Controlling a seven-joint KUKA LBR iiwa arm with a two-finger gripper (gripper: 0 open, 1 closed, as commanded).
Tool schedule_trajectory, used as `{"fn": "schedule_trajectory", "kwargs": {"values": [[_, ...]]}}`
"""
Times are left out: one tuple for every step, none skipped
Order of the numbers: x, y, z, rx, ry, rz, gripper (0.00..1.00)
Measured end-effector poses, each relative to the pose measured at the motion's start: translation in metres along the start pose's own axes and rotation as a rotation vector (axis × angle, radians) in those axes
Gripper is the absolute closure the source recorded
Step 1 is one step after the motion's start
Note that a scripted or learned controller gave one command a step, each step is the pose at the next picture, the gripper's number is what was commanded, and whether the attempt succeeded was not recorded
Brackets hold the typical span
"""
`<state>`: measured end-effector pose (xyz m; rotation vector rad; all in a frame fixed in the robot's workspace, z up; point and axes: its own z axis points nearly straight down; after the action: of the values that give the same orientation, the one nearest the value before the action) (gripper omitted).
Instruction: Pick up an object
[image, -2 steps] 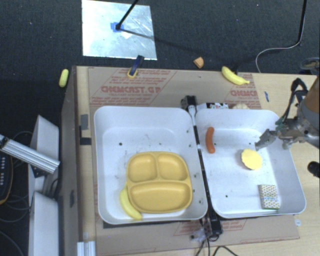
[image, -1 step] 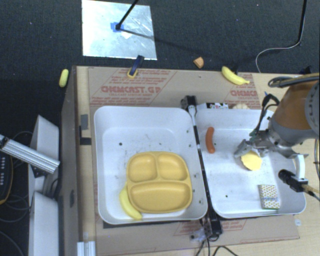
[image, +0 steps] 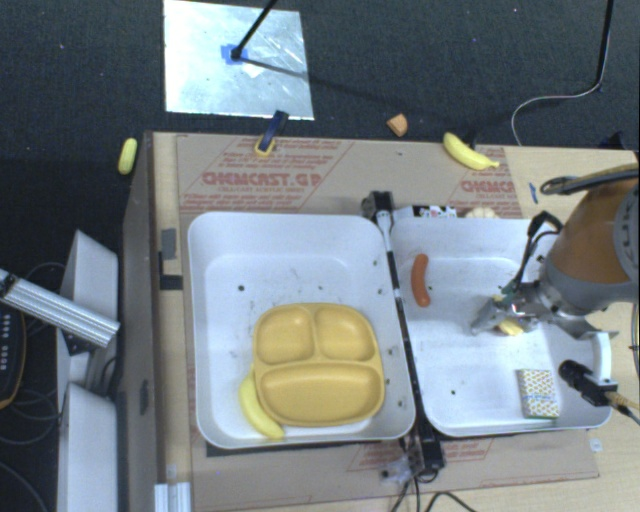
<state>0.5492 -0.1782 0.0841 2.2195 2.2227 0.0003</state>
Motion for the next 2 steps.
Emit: {"fn": "schedule_trajectory", "kwargs": {"values": [[0.05,0.049,-0.007,-0.003,0.001,-0.003,0.0],[0.049,0.05,-0.018,-0.005,0.0,-0.004,1.0]]}}
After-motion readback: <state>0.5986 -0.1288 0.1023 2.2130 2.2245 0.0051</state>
